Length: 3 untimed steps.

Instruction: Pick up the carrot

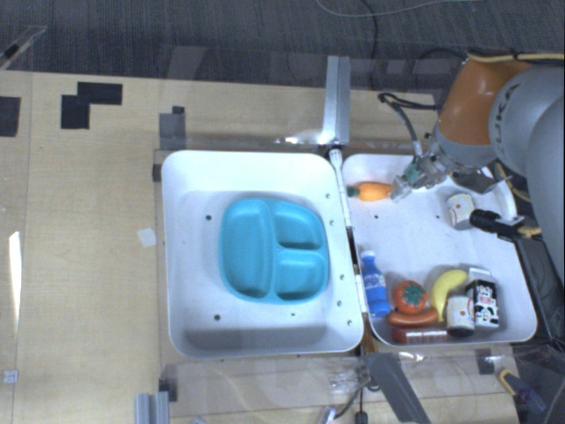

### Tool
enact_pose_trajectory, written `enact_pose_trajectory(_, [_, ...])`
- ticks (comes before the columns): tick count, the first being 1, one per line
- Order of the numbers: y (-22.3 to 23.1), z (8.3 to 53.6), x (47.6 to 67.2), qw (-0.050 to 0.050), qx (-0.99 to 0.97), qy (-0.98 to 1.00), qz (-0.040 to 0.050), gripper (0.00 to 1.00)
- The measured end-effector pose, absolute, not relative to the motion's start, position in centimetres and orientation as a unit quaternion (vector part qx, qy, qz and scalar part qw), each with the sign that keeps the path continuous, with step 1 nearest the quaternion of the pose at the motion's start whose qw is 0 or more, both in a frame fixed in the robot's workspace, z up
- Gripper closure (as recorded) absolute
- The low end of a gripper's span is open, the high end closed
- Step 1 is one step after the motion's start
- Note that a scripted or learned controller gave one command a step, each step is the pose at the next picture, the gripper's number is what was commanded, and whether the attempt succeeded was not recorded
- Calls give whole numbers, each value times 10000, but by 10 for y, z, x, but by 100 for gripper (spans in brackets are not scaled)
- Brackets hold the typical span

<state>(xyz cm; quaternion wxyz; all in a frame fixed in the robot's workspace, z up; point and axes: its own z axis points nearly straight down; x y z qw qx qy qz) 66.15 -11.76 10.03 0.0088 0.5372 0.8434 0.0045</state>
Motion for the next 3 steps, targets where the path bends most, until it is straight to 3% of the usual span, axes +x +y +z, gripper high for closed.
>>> enact_pose_trajectory(1, [-42,283,645,36,5238,8518,21,100])
enact_pose_trajectory(2, [-30,368,575,42,4528,8916,19,100])
enact_pose_trajectory(3, [18,239,551,13,4977,8673,8,100])
